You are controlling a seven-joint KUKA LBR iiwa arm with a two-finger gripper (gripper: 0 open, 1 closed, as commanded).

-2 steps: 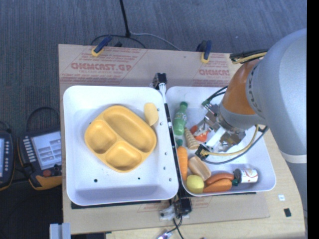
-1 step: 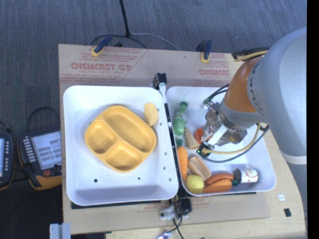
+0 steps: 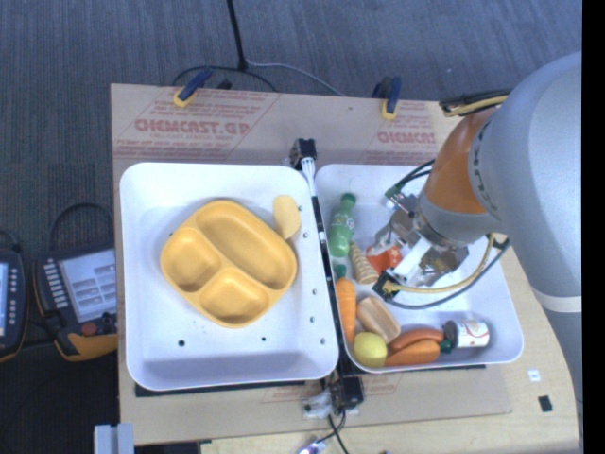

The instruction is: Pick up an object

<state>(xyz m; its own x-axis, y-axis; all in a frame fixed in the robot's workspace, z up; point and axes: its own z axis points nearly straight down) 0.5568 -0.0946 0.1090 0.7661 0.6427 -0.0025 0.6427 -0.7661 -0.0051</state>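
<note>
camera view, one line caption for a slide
Gripper low in the right bin among toy food; yellow tray in the left bin.

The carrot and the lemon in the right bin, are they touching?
Touching. The camera view shows the carrot's lower tip meeting the lemon, no white bin floor between them.

The brown board (image 3: pixel 189 126) under the bins reads "CHEMCAST GP" in red.

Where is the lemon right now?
The lemon lies at the near edge of the right bin, between the carrot and a hot dog.
</note>
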